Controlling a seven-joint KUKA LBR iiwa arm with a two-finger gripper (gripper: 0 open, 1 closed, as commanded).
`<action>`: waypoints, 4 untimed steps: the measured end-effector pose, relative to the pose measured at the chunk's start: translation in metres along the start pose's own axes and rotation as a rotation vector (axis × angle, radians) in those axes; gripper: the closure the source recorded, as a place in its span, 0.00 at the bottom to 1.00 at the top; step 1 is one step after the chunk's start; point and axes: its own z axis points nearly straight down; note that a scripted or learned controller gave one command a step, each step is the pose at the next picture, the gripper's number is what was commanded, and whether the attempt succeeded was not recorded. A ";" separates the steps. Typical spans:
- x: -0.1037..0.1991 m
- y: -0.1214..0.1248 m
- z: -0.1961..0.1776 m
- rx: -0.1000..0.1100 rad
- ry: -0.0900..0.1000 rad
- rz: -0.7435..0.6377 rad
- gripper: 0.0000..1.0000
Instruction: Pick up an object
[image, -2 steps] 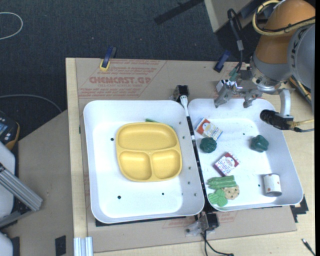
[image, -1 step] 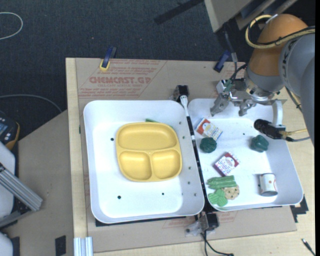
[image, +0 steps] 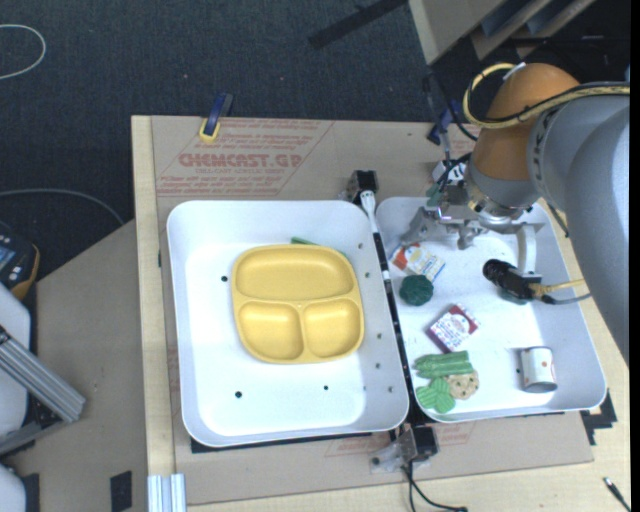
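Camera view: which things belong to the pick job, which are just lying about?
Job: end effector; right white bin below it, with small white-and-orange packet, dark green round ball, maroon packet, silver metal can, green oblong piece.
Lying about, away from the arm: yellow divided plastic tray in left white bin; blue-and-yellow clamp on brown cardboard sheet.

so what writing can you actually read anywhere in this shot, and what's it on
"CHEMCAST GP": large red print on the flat brown board under the bins; the last letters are faint.
Smaller red lines beneath that print: too blurred to read.
Pale label on the dark red packet in the right white bin: too small to read.
Print on the white and orange wrapper in the same bin: too small to read.
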 end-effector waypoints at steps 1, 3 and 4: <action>0.000 0.003 0.003 -0.006 0.000 -0.001 0.00; -0.008 0.008 -0.062 -0.010 -0.003 0.001 1.00; -0.001 0.013 -0.122 -0.010 -0.002 -0.001 1.00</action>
